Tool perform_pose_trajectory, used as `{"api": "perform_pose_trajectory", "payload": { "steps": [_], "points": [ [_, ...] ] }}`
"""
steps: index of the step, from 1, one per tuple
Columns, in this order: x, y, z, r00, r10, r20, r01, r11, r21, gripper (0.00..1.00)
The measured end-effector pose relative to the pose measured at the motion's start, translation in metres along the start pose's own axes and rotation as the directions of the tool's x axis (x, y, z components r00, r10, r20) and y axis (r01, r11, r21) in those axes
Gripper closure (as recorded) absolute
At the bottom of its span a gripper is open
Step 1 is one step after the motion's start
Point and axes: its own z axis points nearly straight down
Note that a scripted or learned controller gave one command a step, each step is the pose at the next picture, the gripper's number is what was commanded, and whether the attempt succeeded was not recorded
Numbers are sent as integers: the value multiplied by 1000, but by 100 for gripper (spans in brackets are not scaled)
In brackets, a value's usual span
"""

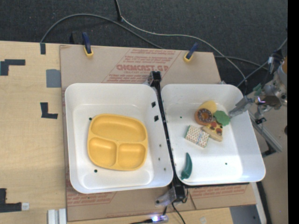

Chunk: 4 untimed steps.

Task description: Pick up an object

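From my feed, the gripper (238, 108) sits at the right bin's (243, 167) far right rim; I cannot tell its state. Just beside it lie a green piece (222, 118), a doughnut (204, 115) and a pizza slice (215, 130). The green pepper (187, 165) lies apart, long axis running near-to-far.

End effector (237, 108) fingers blurred, state unclear; arm (278, 85) cut by right edge; toy cluster (211, 120) overlapping, indistinct.
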Motion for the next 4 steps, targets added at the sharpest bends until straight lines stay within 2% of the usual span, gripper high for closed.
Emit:
{"api": "perform_pose_trajectory", "payload": {
  "steps": [1,2,4],
  "points": [
    [1,2,-6,1000,-4,3,4,1000,-11,0],
    [6,-7,46,1000,-4,1,4,1000,-6,0],
    [-5,-24,154,1000,-3,1,3,1000,-5,0]
  ]
}}
